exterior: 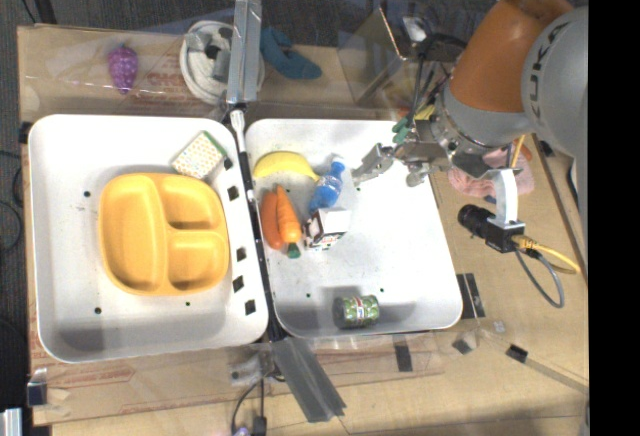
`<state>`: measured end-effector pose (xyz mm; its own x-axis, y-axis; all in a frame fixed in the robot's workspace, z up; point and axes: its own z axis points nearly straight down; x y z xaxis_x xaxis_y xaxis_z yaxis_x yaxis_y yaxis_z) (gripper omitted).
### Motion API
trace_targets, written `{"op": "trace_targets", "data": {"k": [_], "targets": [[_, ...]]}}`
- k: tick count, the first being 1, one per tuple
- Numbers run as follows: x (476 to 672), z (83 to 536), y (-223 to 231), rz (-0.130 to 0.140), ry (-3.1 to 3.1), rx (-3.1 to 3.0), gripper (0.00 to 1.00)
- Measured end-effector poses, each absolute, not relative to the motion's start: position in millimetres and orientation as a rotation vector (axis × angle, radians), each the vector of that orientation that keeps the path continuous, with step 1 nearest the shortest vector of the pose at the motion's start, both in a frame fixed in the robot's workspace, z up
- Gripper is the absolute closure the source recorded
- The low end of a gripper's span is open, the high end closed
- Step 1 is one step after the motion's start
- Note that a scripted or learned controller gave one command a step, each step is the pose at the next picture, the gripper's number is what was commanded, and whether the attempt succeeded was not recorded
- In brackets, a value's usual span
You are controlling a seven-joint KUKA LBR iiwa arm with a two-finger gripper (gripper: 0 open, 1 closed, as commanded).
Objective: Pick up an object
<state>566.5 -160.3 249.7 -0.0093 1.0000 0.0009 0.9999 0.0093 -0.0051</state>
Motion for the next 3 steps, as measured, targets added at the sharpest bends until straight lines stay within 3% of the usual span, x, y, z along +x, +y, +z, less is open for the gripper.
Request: {"op": "trace_targets", "data": {"k": [1, 2, 3], "targets": [[604.1, 91.6, -146.1, 0.003, -2.302, -2.135, 0.0], [603.8, 101.2, -146.1, 0.006, -2.304, -2.13, 1.0], [651.1, 192.3, -70.6, 0.002, -2.499, -1.901, 1.0]]}}
